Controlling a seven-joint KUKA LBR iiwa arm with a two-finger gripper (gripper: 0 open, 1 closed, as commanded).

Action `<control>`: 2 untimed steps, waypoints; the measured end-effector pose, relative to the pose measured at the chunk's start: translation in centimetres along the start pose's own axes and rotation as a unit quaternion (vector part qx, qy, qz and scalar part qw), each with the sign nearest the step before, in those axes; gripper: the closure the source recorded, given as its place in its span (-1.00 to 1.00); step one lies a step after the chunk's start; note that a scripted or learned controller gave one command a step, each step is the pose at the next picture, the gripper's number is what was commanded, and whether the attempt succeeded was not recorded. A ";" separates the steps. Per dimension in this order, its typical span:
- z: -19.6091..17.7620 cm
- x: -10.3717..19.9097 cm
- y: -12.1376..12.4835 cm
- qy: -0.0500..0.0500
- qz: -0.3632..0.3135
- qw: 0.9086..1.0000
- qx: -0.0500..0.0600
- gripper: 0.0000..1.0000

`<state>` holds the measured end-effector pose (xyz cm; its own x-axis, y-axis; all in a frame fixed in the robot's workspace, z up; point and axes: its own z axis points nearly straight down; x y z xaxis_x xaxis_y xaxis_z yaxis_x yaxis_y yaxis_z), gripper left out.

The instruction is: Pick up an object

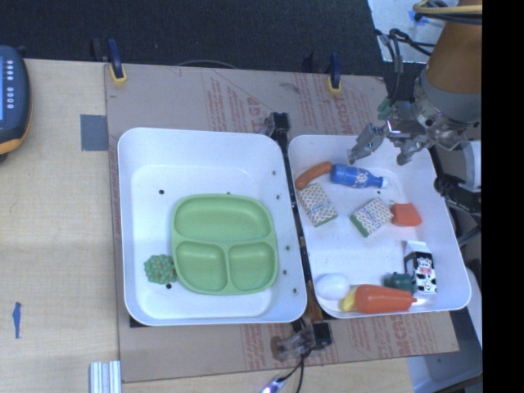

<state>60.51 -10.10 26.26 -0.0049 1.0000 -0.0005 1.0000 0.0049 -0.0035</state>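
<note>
The tabletop [57, 219] is carrying two white bins side by side. The left bin [139, 219] is holding a green plate [223, 244] with three compartments, and a small green broccoli [160, 269] is lying just beside the plate's left edge. The right bin [446, 244] is holding many small toys.

The arm is reaching in from the right, and its claw [391, 146] is hanging over the far part of the right bin. The two fingers are standing apart, so the claw is open and is holding nothing.

Just below the claw, a blue bottle [358, 176] is lying on its side, and an orange sausage [313, 174] is lying at its left end, touching it or nearly so. Nearer to me two checkered packets [318, 205] are lying, and a small orange block [406, 214] is touching the right one. At the near edge I am seeing an orange carrot [383, 299], a white egg [332, 286], a milk carton [421, 271] and a small dark green thing I cannot name.

I am judging that the bottle is the nearest thing to take. It is looking light, stiff and smooth, so it may roll or slip. The claw should close across the middle of its body, not at the narrow cap end.
</note>
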 end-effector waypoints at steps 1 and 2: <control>10.1 -4.2 -4.1 0.000 0.002 1.000 0.006 -1.00; 17.0 -2.5 -4.1 -0.003 0.001 1.000 -0.003 -1.00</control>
<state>56.34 -12.61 9.32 -0.0033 1.0000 -0.0069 1.0000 0.0034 0.0033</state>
